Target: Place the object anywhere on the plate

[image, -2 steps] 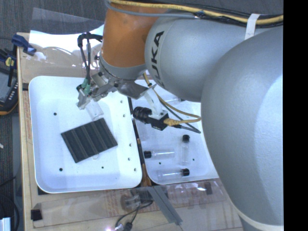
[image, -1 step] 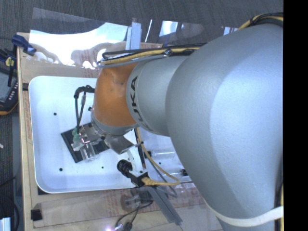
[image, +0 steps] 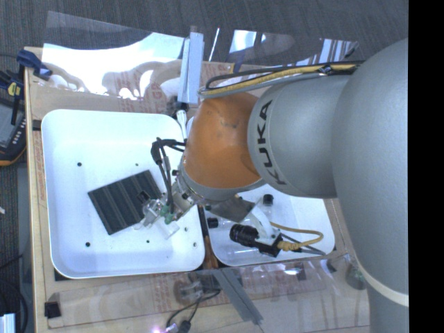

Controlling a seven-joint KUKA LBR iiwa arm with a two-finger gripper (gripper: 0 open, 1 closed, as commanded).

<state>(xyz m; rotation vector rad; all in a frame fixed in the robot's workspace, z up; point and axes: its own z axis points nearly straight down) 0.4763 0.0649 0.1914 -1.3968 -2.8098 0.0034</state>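
Observation:
A dark ribbed rectangular plate (image: pixel 125 200) lies tilted in the middle of the left white bin (image: pixel 69 151). My gripper (image: pixel 158 214) hangs low over the plate's right edge, at the right side of that bin. The tip is small and cluttered with pale and green parts, and I cannot make out any object in it. The arm's orange band (image: pixel 218 148) and grey body (image: pixel 333 130) cover most of the right bin (image: pixel 305 245).
The divide between the two bins runs just right of the gripper (image: pixel 202 231). Small dark screw heads (image: pixel 80 164) dot the left bin's floor. A clear sheet and pale cut-out board (image: pixel 125 75) lie behind the bins, and a dark device (image: pixel 10 127) sits at the far left.

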